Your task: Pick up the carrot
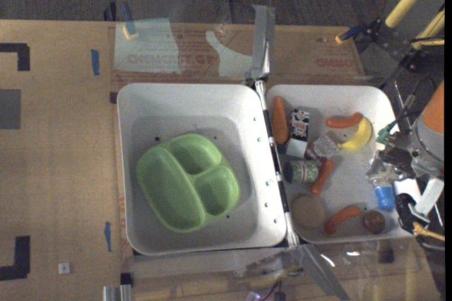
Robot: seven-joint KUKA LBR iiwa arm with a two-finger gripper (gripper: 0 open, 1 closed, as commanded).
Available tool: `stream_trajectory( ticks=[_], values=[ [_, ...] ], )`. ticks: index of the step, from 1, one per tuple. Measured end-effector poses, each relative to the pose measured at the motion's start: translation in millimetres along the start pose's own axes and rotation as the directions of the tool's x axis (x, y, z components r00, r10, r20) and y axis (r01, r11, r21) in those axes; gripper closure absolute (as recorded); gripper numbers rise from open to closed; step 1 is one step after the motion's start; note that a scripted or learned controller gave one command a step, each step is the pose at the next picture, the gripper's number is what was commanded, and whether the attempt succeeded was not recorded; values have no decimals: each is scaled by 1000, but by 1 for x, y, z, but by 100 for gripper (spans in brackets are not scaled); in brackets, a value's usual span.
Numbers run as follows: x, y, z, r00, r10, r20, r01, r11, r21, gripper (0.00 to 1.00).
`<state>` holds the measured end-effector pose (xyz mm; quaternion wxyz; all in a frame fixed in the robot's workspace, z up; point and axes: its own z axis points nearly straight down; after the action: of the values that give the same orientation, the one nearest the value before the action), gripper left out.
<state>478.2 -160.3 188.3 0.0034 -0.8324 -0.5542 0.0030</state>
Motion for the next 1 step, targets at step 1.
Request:
stream_trajectory(
  ticks=[1],
  values=[
    [-39,17,7,977,-213,0,213,977,-3,100]
  ],
)
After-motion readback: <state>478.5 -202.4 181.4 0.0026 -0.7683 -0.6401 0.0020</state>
